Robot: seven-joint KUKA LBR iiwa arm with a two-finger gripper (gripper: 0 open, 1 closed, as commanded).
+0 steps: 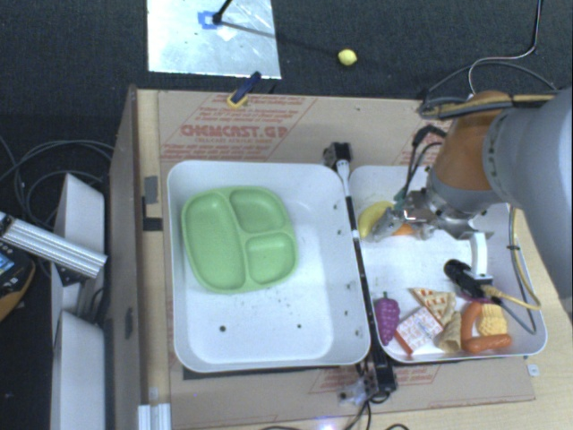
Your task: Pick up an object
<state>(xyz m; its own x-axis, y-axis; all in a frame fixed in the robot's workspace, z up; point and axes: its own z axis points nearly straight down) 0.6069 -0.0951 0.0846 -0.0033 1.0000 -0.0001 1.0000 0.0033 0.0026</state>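
Note:
My gripper (pixel 400 221) is low in the upper left part of the right bin (pixel 528 348), at the end of the grey arm with its orange band. A yellow banana-like piece (pixel 373 215) lies right against its left side. A small orange thing (pixel 405 232) peeks out from just under it. Along the bin's front lie a purple grape bunch (pixel 387 313), a toast-like wedge (pixel 432 302), a red and white carton (pixel 417 331) and a hot dog (pixel 488 324).
The left bin (pixel 313 330) holds a green divided plate (pixel 238 238) toward its back left. A black clamp sits on the wall between the bins (pixel 338 156). A small yellow ball (pixel 347 57) lies on the floor beyond the bench.

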